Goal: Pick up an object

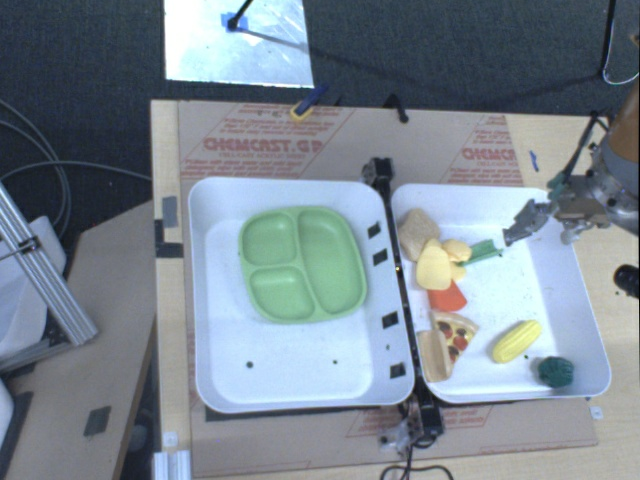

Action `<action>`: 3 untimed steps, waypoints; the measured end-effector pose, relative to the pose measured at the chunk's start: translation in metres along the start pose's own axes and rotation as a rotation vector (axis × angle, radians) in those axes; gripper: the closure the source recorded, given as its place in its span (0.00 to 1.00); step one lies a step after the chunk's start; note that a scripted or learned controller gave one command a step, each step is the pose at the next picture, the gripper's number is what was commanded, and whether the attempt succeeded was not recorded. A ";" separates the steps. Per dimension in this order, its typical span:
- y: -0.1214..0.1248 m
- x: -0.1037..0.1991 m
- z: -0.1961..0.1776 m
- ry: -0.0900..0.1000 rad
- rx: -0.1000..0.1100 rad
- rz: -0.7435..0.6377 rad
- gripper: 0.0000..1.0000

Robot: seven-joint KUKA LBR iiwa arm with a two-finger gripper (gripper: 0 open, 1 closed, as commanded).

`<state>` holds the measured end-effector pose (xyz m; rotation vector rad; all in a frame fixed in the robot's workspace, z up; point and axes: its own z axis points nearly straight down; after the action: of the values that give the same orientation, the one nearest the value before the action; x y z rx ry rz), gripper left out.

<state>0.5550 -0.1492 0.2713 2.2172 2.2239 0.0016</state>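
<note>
The right bin [570,298] holds several toy foods. A tan potato-like piece [416,231] lies at its upper left, with a yellow heart-shaped piece [435,266] and an orange-red piece [449,296] just below it. A green stick [484,251] lies beside them. A pizza slice [455,334] and a tan slice [434,356] rest near the front left. A yellow corn cob [516,340] and a dark green broccoli [555,371] lie at the front right. My gripper [545,223] hangs over the bin's upper right, with nothing visible in it.
The left bin [215,368] carries a green divided plate [301,264]. A black divider with clips [392,268] runs between the bins. Cardboard lies under both bins. A shiny sheet [237,28] lies on the dark floor behind. Cables and a metal frame [40,278] stand at left.
</note>
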 end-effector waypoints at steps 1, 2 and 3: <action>0.008 0.049 0.136 0.005 0.013 -0.005 0.00; -0.006 0.068 0.185 0.002 0.006 -0.001 0.00; -0.003 0.066 0.171 0.001 -0.002 0.002 1.00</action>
<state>0.5520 -0.0828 0.0999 2.2192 2.2207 0.0042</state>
